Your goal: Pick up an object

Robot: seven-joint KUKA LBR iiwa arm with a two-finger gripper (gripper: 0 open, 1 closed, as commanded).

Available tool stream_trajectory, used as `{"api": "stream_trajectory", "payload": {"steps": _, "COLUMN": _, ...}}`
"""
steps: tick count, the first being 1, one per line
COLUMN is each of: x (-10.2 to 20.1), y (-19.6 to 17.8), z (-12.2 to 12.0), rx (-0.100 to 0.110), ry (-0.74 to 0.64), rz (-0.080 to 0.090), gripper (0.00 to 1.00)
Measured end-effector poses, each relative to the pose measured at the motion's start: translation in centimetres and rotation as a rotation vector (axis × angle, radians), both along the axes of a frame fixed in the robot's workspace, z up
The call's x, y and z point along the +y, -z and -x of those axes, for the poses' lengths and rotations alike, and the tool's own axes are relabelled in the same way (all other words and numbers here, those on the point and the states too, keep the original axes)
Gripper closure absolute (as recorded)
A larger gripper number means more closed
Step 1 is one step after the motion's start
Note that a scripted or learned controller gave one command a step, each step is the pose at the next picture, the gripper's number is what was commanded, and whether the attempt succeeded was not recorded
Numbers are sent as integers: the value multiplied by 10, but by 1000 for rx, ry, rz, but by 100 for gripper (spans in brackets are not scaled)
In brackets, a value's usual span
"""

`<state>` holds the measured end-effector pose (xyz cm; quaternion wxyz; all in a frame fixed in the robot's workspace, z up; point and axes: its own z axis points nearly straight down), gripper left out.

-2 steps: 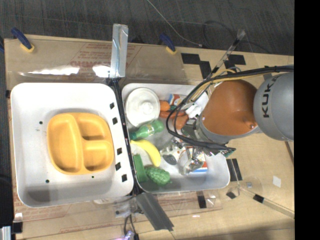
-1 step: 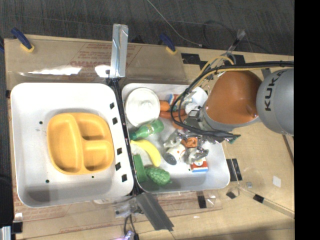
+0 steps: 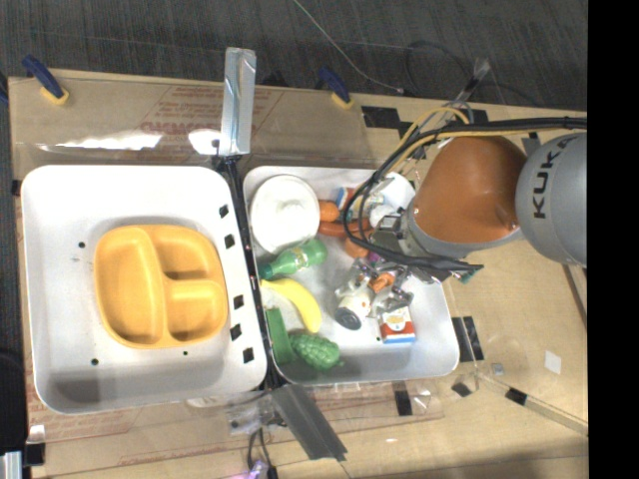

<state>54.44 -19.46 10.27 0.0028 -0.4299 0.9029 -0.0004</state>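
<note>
gripper (image 3: 371,285): low in the right bin (image 3: 439,352), over the clutter; jaw state can't tell, nothing visibly held
nearest target: small carton (image 3: 397,328), just beside gripper at 5 o'clock
banana (image 3: 301,302): at 9 o'clock, long axis 10-to-4
arm: enters from 3 o'clock

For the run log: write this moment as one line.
arm: over right bin | tool: low among toys, grasp unclear | nearby: banana, white bowl | left bin: yellow tray
</note>
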Motion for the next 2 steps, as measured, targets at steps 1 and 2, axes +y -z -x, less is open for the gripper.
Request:
{"api": "stream_trajectory", "payload": {"steps": 1, "x": 41, "y": -126, "z": -7, "rx": -7, "ry": 6, "rz": 5, "gripper": 100}}
{"api": "stream_trajectory", "payload": {"steps": 2, "x": 33, "y": -87, "z": -88, "rx": 3, "ry": 385, "rz": 0, "gripper": 100}}
